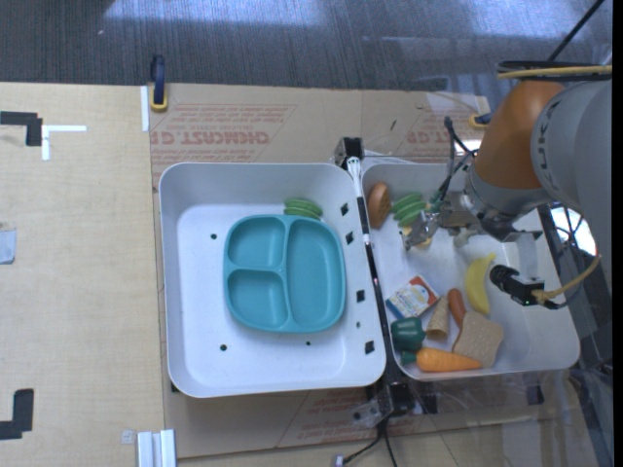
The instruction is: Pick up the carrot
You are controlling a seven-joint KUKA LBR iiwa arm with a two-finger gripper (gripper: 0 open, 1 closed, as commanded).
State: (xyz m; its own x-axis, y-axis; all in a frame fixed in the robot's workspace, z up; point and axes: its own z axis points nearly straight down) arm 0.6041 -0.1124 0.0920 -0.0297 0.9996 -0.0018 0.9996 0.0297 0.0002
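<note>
The orange carrot (448, 361) lies along the near edge of the right bin (545, 353), pointing right, beside a slice of bread (478, 339) and a dark green pepper (407, 334). My gripper (421, 232) hangs over the far left part of that bin, well away from the carrot and just below a green pea pod (409, 205). Nothing can be seen held in it.
The right bin also holds a brown potato (378, 202), a banana (476, 283), a snack packet (413, 297), a sausage (456, 306) and a cone (438, 320). In the left bin (185, 290) sit a teal divided plate (285, 272) and a green pod (303, 207).
</note>
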